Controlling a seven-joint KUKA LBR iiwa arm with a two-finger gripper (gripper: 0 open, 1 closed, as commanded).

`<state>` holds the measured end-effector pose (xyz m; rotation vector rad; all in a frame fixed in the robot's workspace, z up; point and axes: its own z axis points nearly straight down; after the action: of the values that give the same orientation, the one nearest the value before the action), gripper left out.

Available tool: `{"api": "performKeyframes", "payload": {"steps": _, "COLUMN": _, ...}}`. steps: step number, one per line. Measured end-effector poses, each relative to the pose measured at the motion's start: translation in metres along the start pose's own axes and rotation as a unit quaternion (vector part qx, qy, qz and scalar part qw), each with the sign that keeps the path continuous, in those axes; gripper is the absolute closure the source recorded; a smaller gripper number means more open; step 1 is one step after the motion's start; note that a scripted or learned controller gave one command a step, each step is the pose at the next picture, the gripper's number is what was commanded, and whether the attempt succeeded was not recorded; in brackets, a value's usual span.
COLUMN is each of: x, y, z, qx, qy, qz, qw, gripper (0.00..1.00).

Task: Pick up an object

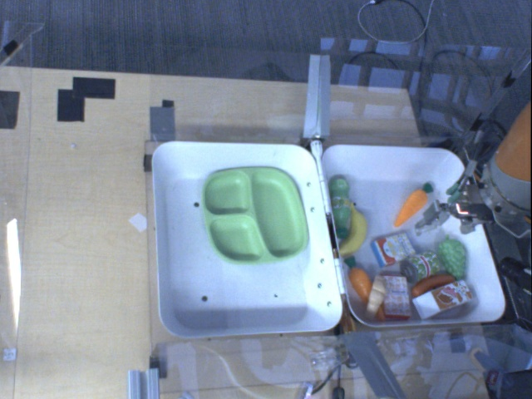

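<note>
**Choosing a clean target in a crowded bin**

At the far left, the bench (83,223) is bare pale wood with a few black marks near its back edge. Next comes the left bin (179,306), which holds a green divided tray (253,213) lying flat near its middle, well apart from every wall. It is broad and low, so it looks like a poor candidate for a two-finger grasp.

Across the divider, the right bin (382,169) is where the pickable things lie, and they are packed together. Along its left wall sit a green bottle (339,191) and a banana (356,231), touching each other. Below them an orange fruit (360,283) rests beside a small carton (392,296). Further right a carrot (411,207) lies tilted and by itself on open white floor, apart from the heap. Below it, a white box (391,248), a can (422,265), a green leafy vegetable (453,256), a sausage (432,283) and a labelled packet (445,298) crowd the lower right corner, many touching.

The gripper (445,213) hangs at the right side of this bin, just right of the carrot and above the heap. Nothing is visible between its fingers, and whether the jaws stand apart or together is too small and blurred to tell.

To do the step well, the carrot seems the best choice: it is nearest and has free space around it. Closing across its narrow width, not along its length, should hold better, and descending straight would avoid nudging the can or the vegetable.
</note>
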<state>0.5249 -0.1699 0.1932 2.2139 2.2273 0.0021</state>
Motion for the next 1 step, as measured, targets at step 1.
{"api": "performKeyframes", "payload": {"steps": 1, "x": 0.0113, "y": 0.0532, "z": 0.1048, "qx": -0.004, "qy": -0.001, "qz": 0.077, "qw": 0.997, "gripper": 0.0}}
